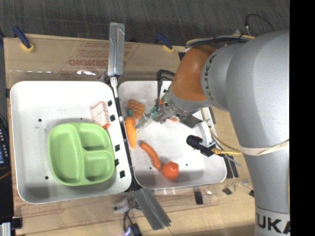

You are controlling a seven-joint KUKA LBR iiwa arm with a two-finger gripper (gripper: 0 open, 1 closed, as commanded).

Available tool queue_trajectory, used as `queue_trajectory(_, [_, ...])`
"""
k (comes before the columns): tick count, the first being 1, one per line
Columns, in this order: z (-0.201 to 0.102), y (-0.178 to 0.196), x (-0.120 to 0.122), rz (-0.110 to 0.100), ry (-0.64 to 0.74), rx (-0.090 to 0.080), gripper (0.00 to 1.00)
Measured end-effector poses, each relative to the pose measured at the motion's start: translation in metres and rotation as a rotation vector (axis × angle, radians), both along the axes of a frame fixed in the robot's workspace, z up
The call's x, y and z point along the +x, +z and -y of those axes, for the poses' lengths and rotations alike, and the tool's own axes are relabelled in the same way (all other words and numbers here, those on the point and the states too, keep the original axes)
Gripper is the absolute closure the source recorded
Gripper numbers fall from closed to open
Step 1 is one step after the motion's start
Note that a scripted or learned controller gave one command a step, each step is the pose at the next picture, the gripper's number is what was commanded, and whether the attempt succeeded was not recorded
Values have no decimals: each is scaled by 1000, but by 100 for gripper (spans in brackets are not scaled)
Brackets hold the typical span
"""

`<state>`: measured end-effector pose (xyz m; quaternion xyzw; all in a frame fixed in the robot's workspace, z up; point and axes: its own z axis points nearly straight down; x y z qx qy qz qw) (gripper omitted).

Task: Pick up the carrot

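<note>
Carrot (130, 132) not picked yet: it lies on the floor of the right bin (206, 173), hard against the left wall by the divider, long axis roughly along that wall. Nothing lifts it.

Claw (150, 115) sits low in the same bin, just beside the carrot's upper end, up and to its right. Can't tell from this angle whether it's released or clenched; the tip is small and cluttered. No carrot visible in its grip, so I judge no grasp.

Other stuff in the right bin: a waffle-like orange piece (136, 107) near the top left, a sausage-shaped orange thing (150, 154) mid-floor, a tomato (170, 170) touching its lower end. Left bin (29, 132) has a green divided tray (81, 154) and a small printed card (100, 113).

Progress: approach looks about done; grasp and lift remain. Wall proximity could make the grab awkward.
</note>
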<state>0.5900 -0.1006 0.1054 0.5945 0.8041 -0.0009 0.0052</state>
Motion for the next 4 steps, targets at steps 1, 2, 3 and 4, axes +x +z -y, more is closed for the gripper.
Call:
queue_trajectory(1, [-70,87,-1,-8,-114,8,0])
queue_trajectory(2, [-25,86,14,-8,-5,7,0])
queue_trajectory(3, [2,-15,-24,-11,144,7,0])
queue_trajectory(4, [-72,88,30,-7,543,4,0])
